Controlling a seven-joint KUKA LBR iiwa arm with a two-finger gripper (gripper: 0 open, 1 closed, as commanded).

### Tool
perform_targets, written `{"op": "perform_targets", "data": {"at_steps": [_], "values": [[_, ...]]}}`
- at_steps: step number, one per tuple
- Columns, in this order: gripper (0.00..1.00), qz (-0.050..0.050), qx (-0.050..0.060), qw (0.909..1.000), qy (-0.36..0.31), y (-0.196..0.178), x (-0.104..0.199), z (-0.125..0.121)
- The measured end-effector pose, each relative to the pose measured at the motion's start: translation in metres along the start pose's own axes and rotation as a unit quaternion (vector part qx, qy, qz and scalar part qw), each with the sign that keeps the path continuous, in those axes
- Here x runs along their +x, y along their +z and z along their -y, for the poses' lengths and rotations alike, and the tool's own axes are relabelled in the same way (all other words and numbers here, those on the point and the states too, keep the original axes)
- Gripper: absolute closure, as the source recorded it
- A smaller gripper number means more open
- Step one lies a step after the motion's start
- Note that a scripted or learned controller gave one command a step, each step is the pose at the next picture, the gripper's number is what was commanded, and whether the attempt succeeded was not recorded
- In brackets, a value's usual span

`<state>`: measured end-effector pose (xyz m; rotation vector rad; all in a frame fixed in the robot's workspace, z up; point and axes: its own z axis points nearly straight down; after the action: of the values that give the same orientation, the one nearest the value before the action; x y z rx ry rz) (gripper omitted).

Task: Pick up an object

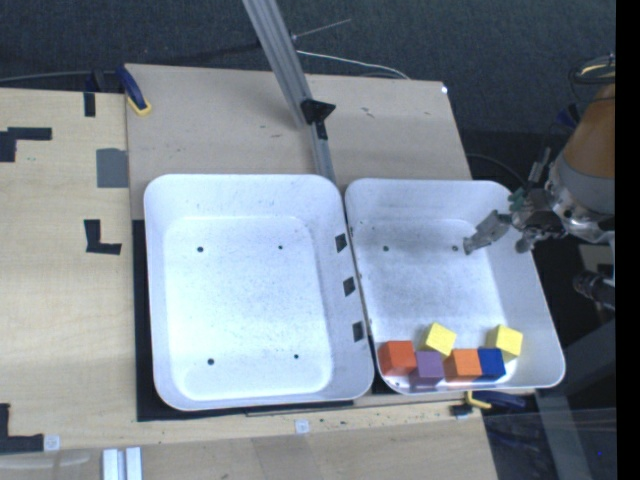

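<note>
Over the right bin's [520, 268] far right side, my gripper [492, 231] hangs with its fingers parted, grasping nothing. Along the near wall lie small blocks: orange [398, 354], purple [430, 366], orange-brown [465, 364], blue [491, 362], two yellow [440, 339].

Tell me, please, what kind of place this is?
Probably a robotics lab test bench, not a home or shop. Two shallow white bins sit on a plywood bench marked with black tape, small coloured blocks lie in the right bin, and a robot arm reaches in.
</note>
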<state>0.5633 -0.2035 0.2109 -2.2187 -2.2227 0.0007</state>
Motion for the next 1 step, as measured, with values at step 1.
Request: {"op": "perform_targets", "data": {"at_steps": [1], "values": [[0.00, -0.002, 0.003, 1.0000, -0.002, 0.0758, 0.0580, -0.0278]]}}
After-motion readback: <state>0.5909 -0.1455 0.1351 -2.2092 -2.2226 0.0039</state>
